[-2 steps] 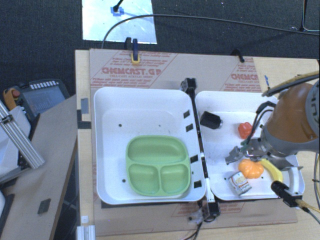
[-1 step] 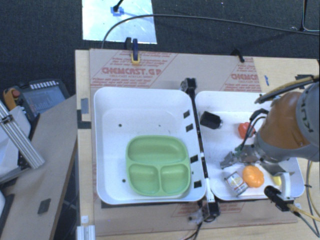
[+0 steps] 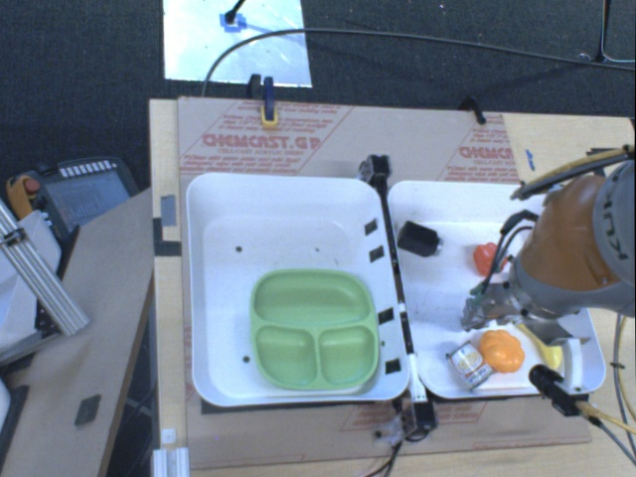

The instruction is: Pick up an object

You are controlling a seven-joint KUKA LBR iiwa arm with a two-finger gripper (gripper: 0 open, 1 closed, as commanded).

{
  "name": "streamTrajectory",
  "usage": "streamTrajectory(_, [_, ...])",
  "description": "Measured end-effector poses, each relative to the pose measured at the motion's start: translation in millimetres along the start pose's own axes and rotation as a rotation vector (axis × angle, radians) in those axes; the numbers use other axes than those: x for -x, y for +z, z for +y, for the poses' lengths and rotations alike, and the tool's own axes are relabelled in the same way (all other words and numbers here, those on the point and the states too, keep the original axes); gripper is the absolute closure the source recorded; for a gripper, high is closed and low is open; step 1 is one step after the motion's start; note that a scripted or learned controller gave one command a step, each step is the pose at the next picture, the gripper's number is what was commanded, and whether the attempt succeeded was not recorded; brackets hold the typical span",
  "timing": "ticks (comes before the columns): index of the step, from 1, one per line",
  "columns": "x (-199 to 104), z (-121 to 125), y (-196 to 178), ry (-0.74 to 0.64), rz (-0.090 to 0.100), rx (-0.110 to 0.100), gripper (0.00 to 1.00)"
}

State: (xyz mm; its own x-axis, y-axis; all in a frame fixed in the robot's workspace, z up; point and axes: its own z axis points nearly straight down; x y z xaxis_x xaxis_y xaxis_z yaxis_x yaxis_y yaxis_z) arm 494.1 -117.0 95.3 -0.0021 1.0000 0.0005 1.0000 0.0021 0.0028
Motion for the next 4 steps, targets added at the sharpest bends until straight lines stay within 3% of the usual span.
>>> streamTrajectory(3, [2,5,-151,-0.001,-0.003,0.005,1.00])
streamTrajectory(4, [-56,12,-156,-0.008,0.000,0.001,1.00])
